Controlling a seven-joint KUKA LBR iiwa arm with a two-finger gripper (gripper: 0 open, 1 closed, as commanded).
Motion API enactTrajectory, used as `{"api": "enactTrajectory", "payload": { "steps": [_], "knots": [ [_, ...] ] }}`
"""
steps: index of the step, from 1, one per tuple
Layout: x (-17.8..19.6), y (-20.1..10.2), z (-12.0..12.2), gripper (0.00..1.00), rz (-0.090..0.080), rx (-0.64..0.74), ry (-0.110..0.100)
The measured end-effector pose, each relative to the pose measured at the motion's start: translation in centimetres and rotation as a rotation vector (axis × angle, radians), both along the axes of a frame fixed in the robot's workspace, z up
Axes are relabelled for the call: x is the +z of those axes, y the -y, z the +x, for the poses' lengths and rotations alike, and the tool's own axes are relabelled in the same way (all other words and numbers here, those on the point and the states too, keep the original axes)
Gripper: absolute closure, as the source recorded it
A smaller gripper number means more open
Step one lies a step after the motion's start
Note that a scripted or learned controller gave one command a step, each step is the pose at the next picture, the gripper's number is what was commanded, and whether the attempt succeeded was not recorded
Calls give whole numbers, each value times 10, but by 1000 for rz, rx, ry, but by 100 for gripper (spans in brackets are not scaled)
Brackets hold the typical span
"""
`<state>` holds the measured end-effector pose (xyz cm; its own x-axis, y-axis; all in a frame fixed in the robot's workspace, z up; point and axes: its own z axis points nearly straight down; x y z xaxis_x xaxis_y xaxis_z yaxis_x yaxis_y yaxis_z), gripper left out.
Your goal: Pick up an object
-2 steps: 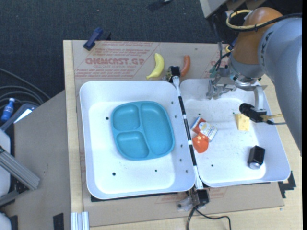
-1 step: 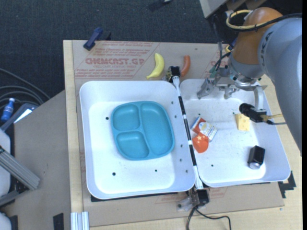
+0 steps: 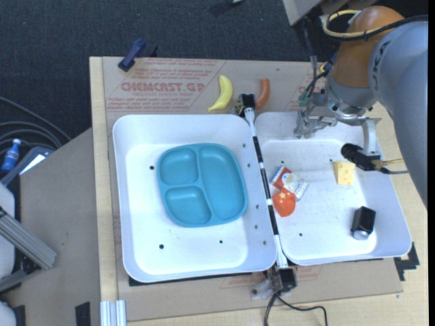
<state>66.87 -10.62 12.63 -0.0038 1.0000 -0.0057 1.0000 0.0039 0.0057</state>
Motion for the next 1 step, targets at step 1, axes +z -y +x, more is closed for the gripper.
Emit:
{"api": "enactTrajectory", "payload": {
  "steps": [1],
  "knots": [
    [0,0,0,0,0,0,-1]
  ]
}}
